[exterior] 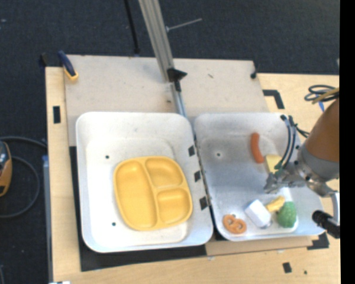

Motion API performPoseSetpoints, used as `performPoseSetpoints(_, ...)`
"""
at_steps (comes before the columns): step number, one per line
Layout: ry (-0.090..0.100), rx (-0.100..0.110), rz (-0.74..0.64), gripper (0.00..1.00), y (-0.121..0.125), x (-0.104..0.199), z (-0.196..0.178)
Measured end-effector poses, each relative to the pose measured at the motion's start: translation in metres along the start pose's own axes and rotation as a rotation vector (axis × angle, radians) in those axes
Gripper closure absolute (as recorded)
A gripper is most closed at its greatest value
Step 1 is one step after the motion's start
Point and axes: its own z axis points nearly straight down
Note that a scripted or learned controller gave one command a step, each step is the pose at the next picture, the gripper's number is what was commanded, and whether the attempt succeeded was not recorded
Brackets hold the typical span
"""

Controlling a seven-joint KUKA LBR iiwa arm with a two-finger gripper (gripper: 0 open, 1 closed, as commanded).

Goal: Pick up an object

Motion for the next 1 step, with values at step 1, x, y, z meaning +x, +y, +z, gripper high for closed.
performPoseSetpoints(1,-0.001,-0.003,-0.008,1.0,-0.0055,0.004,-0.0575)
